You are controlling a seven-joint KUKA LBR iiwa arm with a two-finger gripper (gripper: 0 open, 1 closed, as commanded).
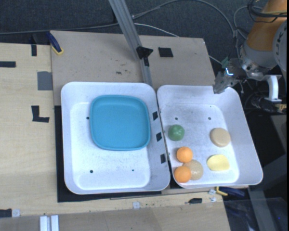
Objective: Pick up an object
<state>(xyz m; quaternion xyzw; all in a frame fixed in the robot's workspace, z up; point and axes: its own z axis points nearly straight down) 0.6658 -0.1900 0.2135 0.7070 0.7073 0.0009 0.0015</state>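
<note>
Two white bins, gripper (pixel 221 84) over right bin's (pixel 197 100) far corner (jaw state impossible to tell), arm cut off at right.

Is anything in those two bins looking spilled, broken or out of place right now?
Nothing stands out. The blue plate lies flat in the left bin. In the right bin, the green ball, two orange balls and three pale pieces sit loose but intact. The gripper hovers at its far corner.

Plate (pixel 119 122) in left bin (pixel 74 177), five small objects (pixel 176 132) in right bin (pixel 245 129), gripper (pixel 220 85) above its far right corner
</note>
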